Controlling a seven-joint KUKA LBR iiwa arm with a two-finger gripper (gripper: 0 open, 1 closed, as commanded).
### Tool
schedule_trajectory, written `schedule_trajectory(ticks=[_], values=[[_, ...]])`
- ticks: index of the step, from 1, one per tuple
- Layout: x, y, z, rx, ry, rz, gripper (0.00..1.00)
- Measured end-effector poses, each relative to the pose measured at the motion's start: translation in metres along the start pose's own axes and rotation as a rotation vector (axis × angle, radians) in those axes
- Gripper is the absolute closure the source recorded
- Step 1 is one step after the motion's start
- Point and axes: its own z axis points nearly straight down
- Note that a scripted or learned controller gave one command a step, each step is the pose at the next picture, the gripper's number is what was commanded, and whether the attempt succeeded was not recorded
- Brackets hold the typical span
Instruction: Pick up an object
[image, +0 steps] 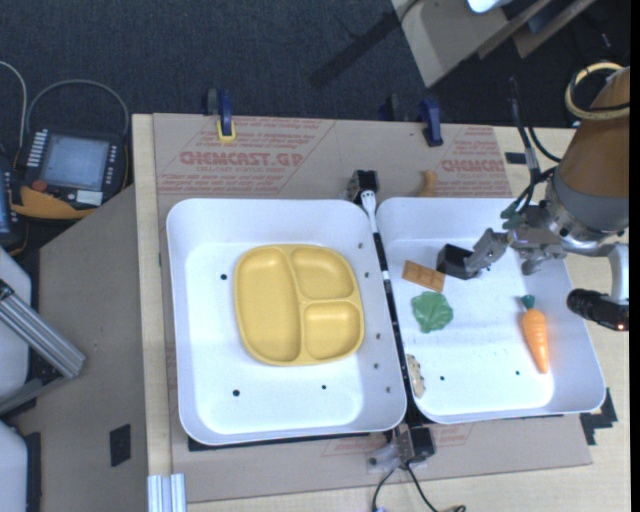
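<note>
The gripper (462, 262), its opening not clear, hangs just above the brown block (422, 275); better descend straight, centered over it.

Robotics lab or test cell. Evidence: teach pendant (68, 165) with screen and coiled cable at upper left of frame; aluminium extrusion (35, 325) at left edge; bench board (300, 150) printed CHEMCAST GP, held by blue clamps (224, 115) along top; two white bins (200, 300) mid-frame; dark carpet floor (250, 50) across top.
</note>
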Motion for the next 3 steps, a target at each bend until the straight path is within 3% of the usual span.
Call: schedule_trajectory(ticks=[1, 3], values=[[0.0, 0.003, -0.007, -0.014, -0.002, -0.003, 0.0], [-0.002, 0.001, 0.08, -0.008, 0.0, -0.002, 0.0]])
